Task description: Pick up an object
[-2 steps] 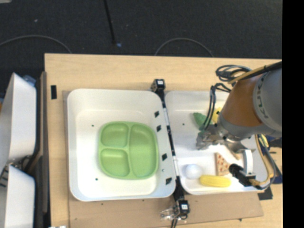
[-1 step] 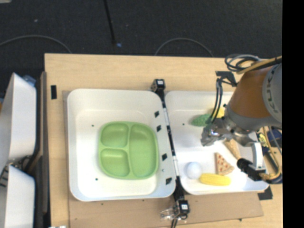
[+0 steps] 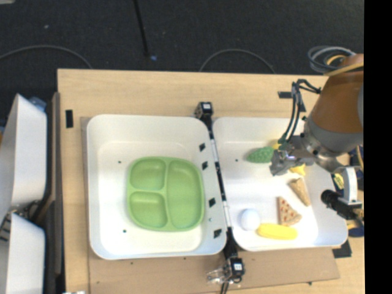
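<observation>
Camera view puts the green object [image 3: 260, 155] in the right bin [image 3: 245, 133], toward its far side, a small leafy lump lying with its long axis running left to right. It is the thing your pincer [image 3: 283, 164] is closest to: it lies just to the left of the pincer tip and a touch farther back, near enough that the two may be touching, though you cannot settle that from this angle. You also cannot tell whether the pincer is released or clenched, since the dark wrist hardware hides its tip; nothing can be seen held in it. So judge the coming move as a short shift to the left and slightly away from you, then a descent, with the closing direction set across the object's short width, not along its length. If you would rather choose another target, look nearer in the same bin: a tan wedge [image 3: 299, 190] sits just near-right of the pincer, a pizza slice [image 3: 286, 212] lies nearer still, and a yellow banana [image 3: 277, 231] rests along the near wall with a white ball [image 3: 248, 218] just left of it. All of these are well apart from the green object. The left bin [image 3: 104, 164] holds a green divided plate [image 3: 165, 193], across the central divider and out of the arm's present line. The arm [image 3: 340, 112] reaches in from the right over the wooden surface [image 3: 135, 94].
</observation>
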### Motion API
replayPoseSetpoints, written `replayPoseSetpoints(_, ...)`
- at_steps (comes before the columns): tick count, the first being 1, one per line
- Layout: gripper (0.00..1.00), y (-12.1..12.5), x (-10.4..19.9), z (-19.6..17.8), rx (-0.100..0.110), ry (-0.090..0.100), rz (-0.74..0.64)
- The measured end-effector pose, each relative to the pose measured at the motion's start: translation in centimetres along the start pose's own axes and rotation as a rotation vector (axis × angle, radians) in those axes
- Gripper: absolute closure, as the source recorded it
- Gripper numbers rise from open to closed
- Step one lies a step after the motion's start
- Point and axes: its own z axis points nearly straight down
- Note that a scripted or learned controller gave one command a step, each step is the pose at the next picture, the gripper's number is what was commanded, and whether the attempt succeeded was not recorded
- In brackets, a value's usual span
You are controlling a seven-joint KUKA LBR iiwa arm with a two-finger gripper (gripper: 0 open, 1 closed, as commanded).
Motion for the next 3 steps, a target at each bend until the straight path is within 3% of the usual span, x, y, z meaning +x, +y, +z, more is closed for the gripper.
replayPoseSetpoints(1,1.00,0.2,-0.1,-3.2,0.004,0.001,-0.001)
replayPoseSetpoints(3,1.00,4.0,10.0,-2.8,0.008,0.002,-0.004)
